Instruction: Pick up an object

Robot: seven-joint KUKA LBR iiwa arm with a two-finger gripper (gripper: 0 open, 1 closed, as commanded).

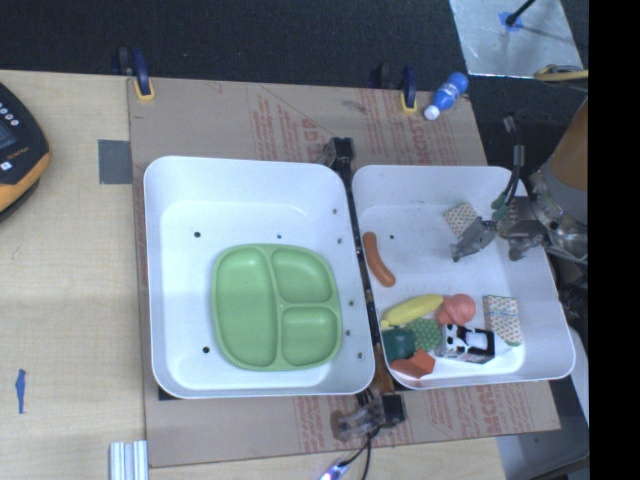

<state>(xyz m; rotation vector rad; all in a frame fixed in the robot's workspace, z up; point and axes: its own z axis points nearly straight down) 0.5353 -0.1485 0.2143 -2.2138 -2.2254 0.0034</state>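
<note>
Reaching in from the right, the arm (570, 183) holds its jaws over the right bin (420, 190), near that bin's far right part, and the two dark fingers (470, 243) stand apart with nothing between them. Just beside the fingers, toward the far side, a small grey patterned square (461, 215) lies on the bin floor; whether a fingertip touches it cannot be told. Further left in the same bin an orange-brown sausage (378, 257) lies alone close to the wall shared with the other bin. Along the near side of the right bin sits a cluster of small things: a yellow banana (411, 309), a pinkish round piece (460, 307), a dark green piece (398, 343), a lighter green textured piece (428, 334), a red-orange piece (412, 365), a black-and-white piece (463, 343) and a pale patterned packet (503, 317) at the right end. Several of these touch or overlap each other, and all lie well apart from the fingers. The left bin (170, 198) holds a green divided plate (275, 306) lying flat near its middle. Both bins rest on a brown board (250, 118) clamped to the wooden worktop (60, 268), and a blue-capped bottle (446, 95) lies beyond the far edge of the board.
</note>
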